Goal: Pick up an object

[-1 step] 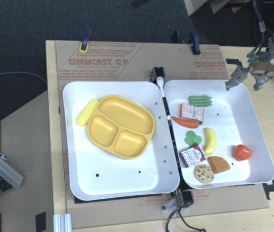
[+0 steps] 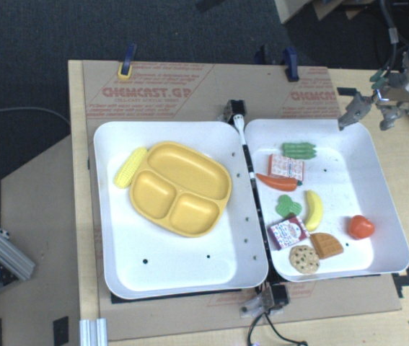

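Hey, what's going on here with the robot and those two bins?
A robot arm is set to pick up an object. Its gripper hovers open at the far right corner of the right bin, holding nothing. That bin holds toy food, including a banana, tomato, cookie and green beans. The left bin holds a yellow tray with a corn cob beside it.

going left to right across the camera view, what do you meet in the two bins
corn cob → yellow divided tray → carrot → banana → tomato
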`<state>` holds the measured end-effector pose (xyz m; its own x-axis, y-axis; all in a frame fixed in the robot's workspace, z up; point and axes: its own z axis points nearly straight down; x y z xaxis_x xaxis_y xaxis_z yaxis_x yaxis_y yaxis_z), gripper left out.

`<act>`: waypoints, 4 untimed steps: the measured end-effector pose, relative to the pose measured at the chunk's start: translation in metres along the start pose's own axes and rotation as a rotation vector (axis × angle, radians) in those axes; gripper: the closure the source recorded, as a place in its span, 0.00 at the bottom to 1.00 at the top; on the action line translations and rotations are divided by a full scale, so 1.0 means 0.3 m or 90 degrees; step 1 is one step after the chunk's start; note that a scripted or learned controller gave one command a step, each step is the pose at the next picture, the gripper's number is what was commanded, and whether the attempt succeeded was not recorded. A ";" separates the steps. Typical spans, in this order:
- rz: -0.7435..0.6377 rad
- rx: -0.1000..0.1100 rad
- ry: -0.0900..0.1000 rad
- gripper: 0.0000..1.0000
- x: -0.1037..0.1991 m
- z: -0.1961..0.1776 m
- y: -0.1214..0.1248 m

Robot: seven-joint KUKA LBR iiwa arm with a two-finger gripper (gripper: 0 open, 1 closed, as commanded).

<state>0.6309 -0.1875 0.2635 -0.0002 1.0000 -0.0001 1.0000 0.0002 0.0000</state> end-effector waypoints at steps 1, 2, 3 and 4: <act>0.000 0.003 0.001 0.00 -0.022 0.152 0.006; -0.001 0.002 0.001 0.00 0.007 0.328 0.024; 0.000 0.003 0.001 0.00 -0.010 0.476 0.019; -0.001 0.003 0.001 0.00 -0.006 0.603 0.017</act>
<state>0.6361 -0.1892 0.0824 -0.0014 1.0000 0.0011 1.0000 0.0014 -0.0046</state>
